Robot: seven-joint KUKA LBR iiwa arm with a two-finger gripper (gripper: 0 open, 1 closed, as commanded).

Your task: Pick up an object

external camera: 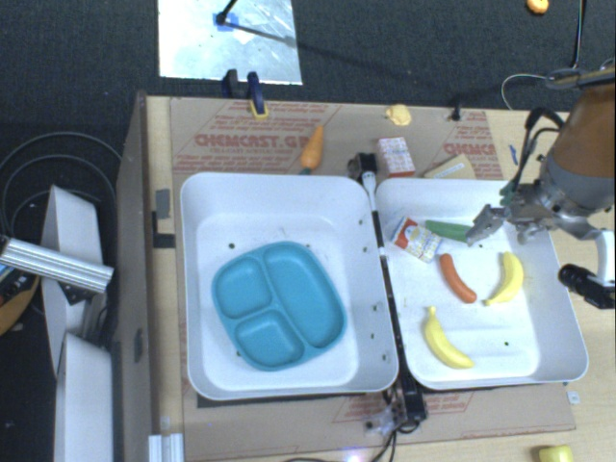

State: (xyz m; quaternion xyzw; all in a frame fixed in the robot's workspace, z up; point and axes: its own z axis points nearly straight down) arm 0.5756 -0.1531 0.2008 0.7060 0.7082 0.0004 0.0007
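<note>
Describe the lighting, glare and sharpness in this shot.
Camera view: even, soft light, with faint shadows under the bananas and sausage; strong glare off the foil sheet at the top; the white bins are bright but keep their edges; the arm and hand look slightly smeared, softer than the blue tray; the dark floor loses detail.

Right bin (563,354): sausage (458,278) as landmark. Just right of it a banana (506,279); below it a second banana (445,340); up-left a small packet (418,240) and green pepper (447,229). Open white floor lies below-right of the sausage, toward the bin's near corner.
</note>
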